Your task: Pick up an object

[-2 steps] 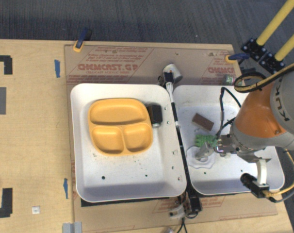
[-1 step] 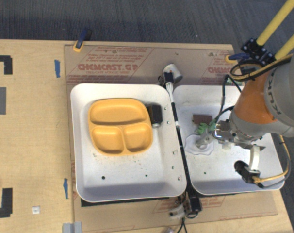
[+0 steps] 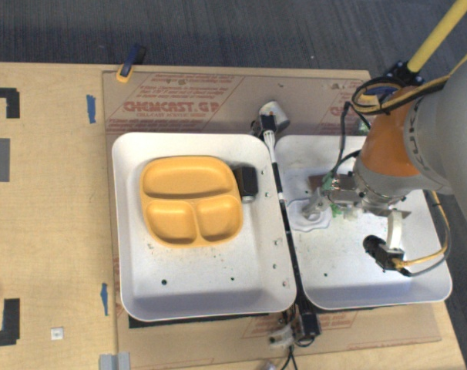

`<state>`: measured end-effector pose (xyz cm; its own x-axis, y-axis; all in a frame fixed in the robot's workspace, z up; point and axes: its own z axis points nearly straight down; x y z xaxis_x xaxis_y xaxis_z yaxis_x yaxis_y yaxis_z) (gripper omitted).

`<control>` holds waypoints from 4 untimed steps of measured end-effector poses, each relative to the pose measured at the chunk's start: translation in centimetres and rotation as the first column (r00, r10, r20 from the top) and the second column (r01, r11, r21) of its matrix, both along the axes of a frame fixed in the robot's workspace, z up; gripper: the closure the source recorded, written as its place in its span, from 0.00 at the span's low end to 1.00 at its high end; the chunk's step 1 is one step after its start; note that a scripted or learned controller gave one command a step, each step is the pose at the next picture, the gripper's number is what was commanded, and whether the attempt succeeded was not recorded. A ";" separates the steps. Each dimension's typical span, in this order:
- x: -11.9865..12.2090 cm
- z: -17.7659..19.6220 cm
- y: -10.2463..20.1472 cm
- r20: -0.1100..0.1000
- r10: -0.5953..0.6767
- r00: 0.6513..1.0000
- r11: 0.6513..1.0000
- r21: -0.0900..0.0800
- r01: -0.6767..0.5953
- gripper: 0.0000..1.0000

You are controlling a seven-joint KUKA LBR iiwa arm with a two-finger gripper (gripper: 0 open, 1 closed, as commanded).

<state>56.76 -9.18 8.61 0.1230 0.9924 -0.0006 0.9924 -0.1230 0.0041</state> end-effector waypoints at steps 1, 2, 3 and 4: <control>4.0 0.0 -0.5 -0.001 0.166 0.986 0.986 -0.001 -0.166 0.00; 4.2 1.3 -0.4 0.007 0.168 0.986 0.986 -0.002 -0.168 1.00; -2.0 9.9 4.0 -0.005 0.177 0.984 0.984 0.002 -0.177 1.00; -2.1 9.8 4.0 -0.005 0.177 0.984 0.984 0.002 -0.177 0.00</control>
